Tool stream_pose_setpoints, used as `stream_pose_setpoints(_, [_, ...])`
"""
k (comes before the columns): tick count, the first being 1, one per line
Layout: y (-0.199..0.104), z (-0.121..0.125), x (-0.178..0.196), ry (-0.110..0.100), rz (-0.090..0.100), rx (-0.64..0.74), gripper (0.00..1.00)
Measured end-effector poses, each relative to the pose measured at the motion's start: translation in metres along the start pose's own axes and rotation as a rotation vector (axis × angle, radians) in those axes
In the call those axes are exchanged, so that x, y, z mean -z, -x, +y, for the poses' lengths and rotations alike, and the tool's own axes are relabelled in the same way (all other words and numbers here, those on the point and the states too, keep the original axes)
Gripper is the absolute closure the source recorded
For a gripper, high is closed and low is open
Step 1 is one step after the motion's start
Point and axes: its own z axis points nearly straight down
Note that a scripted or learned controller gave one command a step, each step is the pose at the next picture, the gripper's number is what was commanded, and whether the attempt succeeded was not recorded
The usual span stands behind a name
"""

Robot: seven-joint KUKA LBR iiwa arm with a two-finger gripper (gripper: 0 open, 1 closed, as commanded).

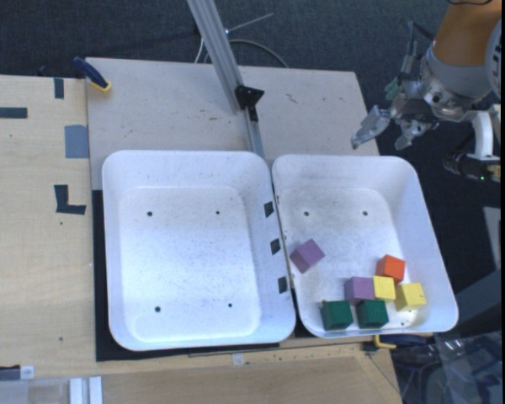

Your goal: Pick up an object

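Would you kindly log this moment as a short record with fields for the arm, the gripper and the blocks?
arm: upper right, beyond the right bin's far corner
gripper: above the bench edge, nothing between its fingers
right bin blocks: lone purple; near corner holds purple, orange, two yellow, two green
left bin: white

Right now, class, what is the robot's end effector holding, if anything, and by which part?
Nothing is held. The end effector hangs above the far right corner of the right bin, with nothing between its fingers. The blocks lie in that bin's near end.
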Motion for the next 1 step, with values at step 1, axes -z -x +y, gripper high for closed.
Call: stream_pose_setpoints(1, [-0.0127,-0.0547,-0.1137,-0.010,0.003,-0.001,0.00])
